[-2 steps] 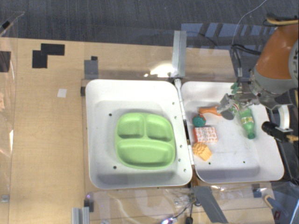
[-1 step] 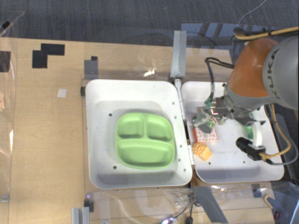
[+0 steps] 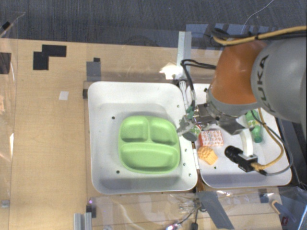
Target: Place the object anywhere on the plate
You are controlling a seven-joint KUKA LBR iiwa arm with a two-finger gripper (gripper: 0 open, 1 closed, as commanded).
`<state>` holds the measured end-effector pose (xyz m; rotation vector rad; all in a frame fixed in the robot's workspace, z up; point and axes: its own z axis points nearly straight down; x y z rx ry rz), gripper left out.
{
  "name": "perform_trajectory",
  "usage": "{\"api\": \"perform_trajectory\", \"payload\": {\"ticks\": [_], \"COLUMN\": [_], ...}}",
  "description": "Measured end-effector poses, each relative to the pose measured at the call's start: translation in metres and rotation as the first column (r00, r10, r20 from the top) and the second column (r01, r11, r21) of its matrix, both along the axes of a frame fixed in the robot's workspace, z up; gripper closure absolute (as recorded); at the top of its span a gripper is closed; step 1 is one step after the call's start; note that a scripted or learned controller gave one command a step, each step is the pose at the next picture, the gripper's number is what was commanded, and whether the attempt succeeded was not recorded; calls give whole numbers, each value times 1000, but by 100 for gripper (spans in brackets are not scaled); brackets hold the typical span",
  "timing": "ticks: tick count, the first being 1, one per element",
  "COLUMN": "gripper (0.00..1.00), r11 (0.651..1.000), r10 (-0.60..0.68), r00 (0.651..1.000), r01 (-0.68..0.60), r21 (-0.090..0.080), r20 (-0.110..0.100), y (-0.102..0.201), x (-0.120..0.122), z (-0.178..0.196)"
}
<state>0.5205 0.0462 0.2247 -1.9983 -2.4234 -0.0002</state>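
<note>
The grey arm [image 3: 283,75] is seen reaching in from the right, its orange band [image 3: 235,75] above the wrist. The end effector [image 3: 188,127] is lowered at the left end of the arm, its fingers too obscured to be judged.

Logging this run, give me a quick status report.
Gripper low at the bins' divider. Plate bare in left bin. Yellow toy and red-white packet in right bin.
</note>
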Motion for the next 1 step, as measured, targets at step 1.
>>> {"api": "perform_trajectory", "payload": {"ticks": [1], "gripper": [0], "r11": [1000], "r10": [-1], "r00": [1000], "r01": [1], "r21": [0], "r20": [0], "y": [0], "x": [0], "z": [0]}}
